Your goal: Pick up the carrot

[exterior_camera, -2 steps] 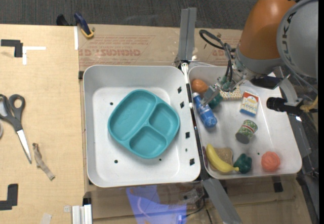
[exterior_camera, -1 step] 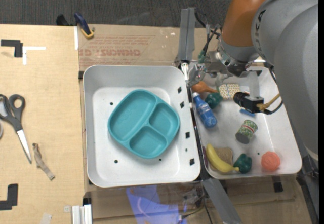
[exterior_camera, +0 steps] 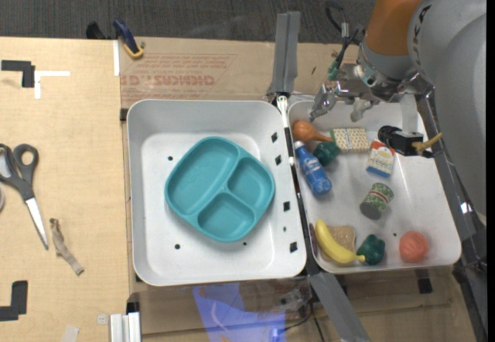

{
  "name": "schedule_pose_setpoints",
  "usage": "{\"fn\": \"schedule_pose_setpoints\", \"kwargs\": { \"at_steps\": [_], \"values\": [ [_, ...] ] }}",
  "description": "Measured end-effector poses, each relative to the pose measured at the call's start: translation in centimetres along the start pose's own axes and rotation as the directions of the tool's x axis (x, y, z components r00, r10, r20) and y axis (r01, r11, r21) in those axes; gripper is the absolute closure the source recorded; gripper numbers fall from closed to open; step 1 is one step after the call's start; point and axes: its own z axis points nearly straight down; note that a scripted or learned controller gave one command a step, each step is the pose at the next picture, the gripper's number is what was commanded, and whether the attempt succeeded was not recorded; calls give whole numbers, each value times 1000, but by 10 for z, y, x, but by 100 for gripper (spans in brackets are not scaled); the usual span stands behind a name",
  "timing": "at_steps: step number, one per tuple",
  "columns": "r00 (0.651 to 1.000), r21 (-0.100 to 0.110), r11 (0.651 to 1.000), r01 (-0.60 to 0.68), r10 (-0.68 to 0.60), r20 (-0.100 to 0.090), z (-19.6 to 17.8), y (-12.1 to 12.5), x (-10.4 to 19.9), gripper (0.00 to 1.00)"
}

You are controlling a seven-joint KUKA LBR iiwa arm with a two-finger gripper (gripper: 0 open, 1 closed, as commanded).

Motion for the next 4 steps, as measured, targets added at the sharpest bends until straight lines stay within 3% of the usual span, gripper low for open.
{"fn": "schedule_pose_setpoints", "kwargs": {
  "at_steps": [4],
  "values": [
    [1000, 0, 1000, 1, -1, 0, 0, 0, 1, 0]
  ]
}}
